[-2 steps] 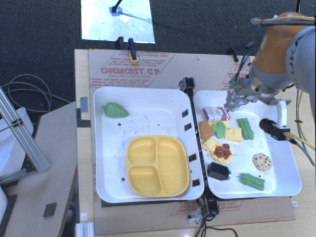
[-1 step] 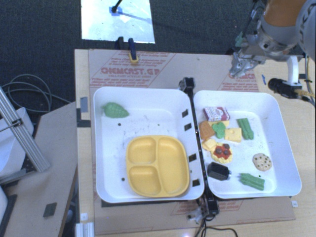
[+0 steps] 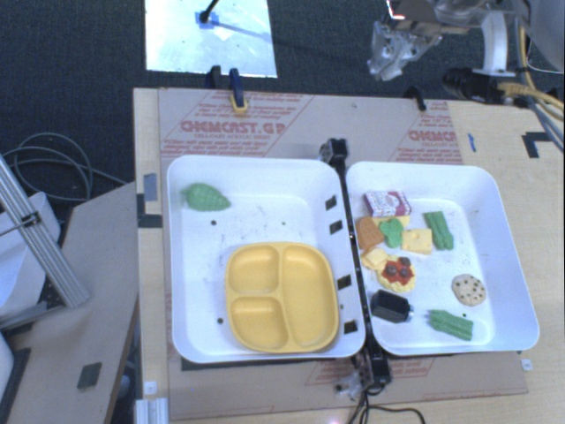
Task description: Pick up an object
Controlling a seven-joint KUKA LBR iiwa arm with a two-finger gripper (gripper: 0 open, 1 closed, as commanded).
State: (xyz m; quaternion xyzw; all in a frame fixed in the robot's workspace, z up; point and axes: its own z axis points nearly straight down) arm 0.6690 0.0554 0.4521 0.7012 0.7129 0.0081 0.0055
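Note:
My gripper [image 3: 388,56] hangs high above the bench's far edge, well behind the right bin [image 3: 508,237]. Nothing shows between its fingers. The right bin holds several toy foods: a red and white box [image 3: 387,203], an orange piece [image 3: 370,233], yellow cheese pieces [image 3: 417,240], a green pickle [image 3: 438,230], a pizza slice [image 3: 397,273], a cookie [image 3: 468,290], a black block [image 3: 388,306] and a second green piece [image 3: 451,324]. In the left bin [image 3: 265,179] lie a yellow divided tray [image 3: 282,296] and a green leafy item [image 3: 206,198].
A black divider with clips [image 3: 344,237] runs between the two bins. A shiny metal plate [image 3: 210,23] lies on the dark floor behind the bench. Cables and the arm's body [image 3: 494,25] crowd the upper right. An aluminium rail [image 3: 35,237] stands at the left.

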